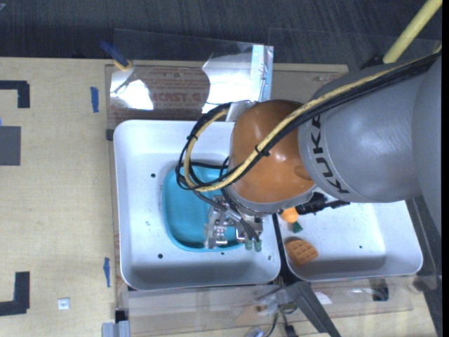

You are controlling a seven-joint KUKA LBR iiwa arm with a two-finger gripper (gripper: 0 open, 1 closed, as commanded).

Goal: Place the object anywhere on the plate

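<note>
The blue plate [177,213] is the landmark here. It lies in the left white bin [133,188], towards that bin's middle, with bare white floor showing to its left and below it. Its right part is covered by the arm.

Directly over the plate's lower right portion hangs the gripper [230,239], a cluster of metal parts with small green tips pointing down towards the bin's front wall. Whether the pincer is wide or narrow cannot be told from this slant, and nothing can be made out between its tips. Above the gripper sits the orange band [270,161] of the arm, with black and yellow cables [203,167] looping out over the plate's upper right edge.

Right of the plate, across the divide between the bins, lies the right white bin [365,248]. Near its left wall, just right of the plate's bin, rests an orange waffle-patterned object [301,250], flat on the bin floor. It lies to the right of the gripper and slightly lower in the view, apart from it, with the bin walls between them. A small orange and green piece [290,220] lies just above the waffle-patterned object, close under the arm's wrist.
</note>
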